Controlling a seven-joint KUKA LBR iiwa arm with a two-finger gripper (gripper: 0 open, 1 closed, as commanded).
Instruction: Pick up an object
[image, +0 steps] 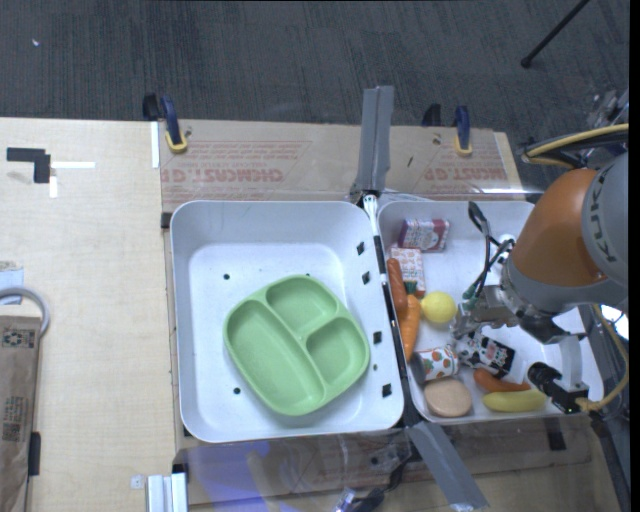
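Camera view shows the pincer (478, 322) low in the right bin (455, 212) among small toy foods, just beside the lemon (437, 307); whether it is apart or together I cannot tell. The lemon looks light, hard and smooth, likely to roll, so taking it across its middle seems best. Carrots (408, 318), a round cookie (448, 398) and a banana (514, 401) crowd the slick white floor, while a green divided plate (297, 343) lies in the left bin (200, 300) on the pale tabletop (80, 280).
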